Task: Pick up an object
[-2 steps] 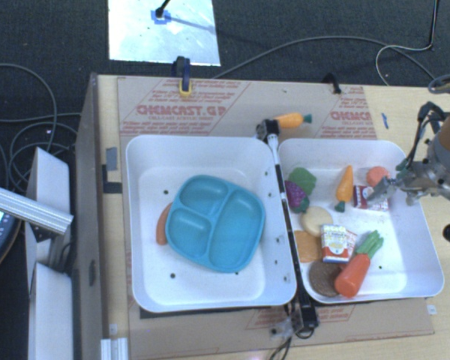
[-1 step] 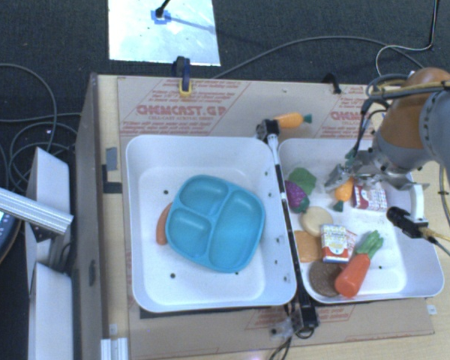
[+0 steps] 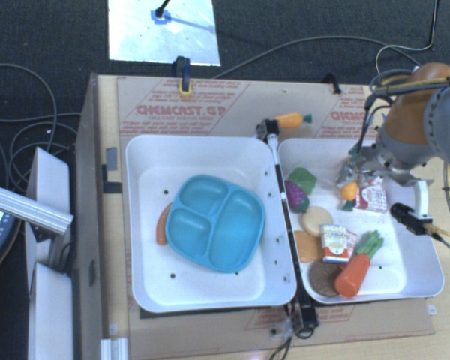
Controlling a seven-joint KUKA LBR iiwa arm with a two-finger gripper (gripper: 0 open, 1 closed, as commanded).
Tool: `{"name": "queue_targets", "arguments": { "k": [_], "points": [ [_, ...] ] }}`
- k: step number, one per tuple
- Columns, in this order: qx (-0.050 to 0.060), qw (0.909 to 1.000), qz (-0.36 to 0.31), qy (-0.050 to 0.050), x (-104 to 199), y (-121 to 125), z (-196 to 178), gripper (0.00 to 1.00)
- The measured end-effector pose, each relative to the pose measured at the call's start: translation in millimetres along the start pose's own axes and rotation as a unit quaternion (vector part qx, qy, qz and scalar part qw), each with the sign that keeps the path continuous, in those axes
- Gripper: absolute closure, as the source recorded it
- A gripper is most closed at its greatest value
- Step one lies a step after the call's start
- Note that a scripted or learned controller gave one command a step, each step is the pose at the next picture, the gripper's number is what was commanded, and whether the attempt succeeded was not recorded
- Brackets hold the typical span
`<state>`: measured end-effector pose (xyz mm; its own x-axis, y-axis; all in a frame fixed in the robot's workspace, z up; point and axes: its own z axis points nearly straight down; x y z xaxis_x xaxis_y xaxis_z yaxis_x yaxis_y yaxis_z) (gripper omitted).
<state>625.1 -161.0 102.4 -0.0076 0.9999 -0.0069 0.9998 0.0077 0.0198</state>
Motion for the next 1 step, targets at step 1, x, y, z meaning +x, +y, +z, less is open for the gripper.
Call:
{"name": "queue_targets", "arguments": {
  "k": [1],
  "points": [
    [0.007,1.0000,0.001,0.004,61.1,-7.1,-80.2,1.00]
  ]
}}
